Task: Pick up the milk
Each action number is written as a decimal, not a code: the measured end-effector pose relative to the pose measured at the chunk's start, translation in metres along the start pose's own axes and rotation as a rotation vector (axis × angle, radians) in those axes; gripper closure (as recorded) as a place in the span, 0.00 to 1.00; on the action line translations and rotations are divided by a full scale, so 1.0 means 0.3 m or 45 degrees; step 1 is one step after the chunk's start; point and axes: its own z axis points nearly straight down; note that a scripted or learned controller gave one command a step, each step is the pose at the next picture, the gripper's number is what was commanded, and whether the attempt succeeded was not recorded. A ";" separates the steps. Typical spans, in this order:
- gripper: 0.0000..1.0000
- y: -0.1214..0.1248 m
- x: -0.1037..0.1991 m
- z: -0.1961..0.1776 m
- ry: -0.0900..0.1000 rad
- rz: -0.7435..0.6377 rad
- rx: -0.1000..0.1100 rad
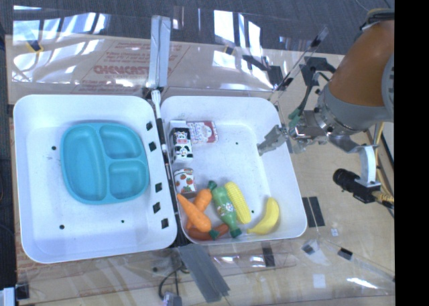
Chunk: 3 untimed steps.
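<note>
The milk is a small white carton with black cow patches. It stands at the left wall of the right bin, just beside a red and white box. My gripper hangs over the right side of that bin, near its right wall. It is well to the right of the milk and apart from it. Nothing shows in the gripper. The grey arm with its orange band comes in from the right.
Along the right bin's front lie a small can, carrots, a green bottle, a corn cob and a banana. The left bin holds a blue divided plate. Bare white floor lies between the gripper and the milk.
</note>
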 end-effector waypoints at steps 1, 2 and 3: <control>0.00 0.121 -0.031 0.114 -0.001 0.305 -0.002; 0.00 0.266 0.058 0.492 0.002 0.441 0.002; 0.00 0.086 0.331 0.595 0.001 0.914 0.004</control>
